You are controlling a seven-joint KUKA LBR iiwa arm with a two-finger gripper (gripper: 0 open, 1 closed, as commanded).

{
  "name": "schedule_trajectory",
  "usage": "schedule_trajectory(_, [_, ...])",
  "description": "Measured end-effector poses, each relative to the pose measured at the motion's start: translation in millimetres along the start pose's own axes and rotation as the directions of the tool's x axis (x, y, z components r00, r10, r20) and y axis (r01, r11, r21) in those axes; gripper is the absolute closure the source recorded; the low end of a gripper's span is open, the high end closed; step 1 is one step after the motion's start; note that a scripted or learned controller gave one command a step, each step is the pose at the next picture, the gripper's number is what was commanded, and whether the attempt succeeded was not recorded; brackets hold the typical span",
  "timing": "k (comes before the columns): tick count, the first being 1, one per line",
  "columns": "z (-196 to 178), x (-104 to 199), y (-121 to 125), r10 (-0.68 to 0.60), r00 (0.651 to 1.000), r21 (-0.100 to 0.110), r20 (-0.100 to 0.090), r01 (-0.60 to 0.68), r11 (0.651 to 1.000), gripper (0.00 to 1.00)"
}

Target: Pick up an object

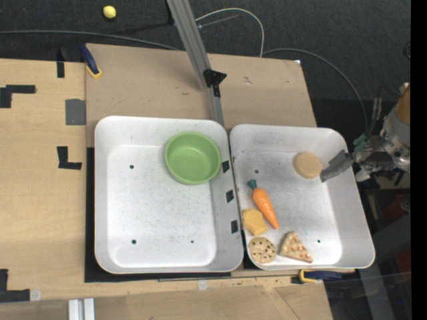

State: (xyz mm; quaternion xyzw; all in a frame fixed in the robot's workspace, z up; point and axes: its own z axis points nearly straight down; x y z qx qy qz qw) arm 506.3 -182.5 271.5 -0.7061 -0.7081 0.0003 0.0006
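The right bin (303,209) holds a round tan bun (307,165) at its far right, an orange carrot (264,207) in the middle, and a yellow cheese chunk (254,221). A round cookie (261,249) and a pizza slice (294,247) lie along its front edge. A green bowl (193,157) stands upright at the back of the left bin (153,212). My gripper (335,166) hangs over the right bin's right rim, just right of the bun and very near it. Nothing is visibly held.
A grey metal pole (189,32) slants down from the top to the seam between the bins. Cables arc across the bench behind the right bin. A yellow ball (109,11) and a blue clamp (90,60) lie far off at the top left.
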Motion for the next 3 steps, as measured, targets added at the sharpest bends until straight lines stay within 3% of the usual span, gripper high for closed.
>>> schedule_trajectory(1, [0,0,0,0.0,1.0,0.0,0.0,0.0,1.0,0.0])
schedule_trajectory(3, [110,2,-16,0.002,1.0,0.001,0.0,-0.002,1.0,0.0])
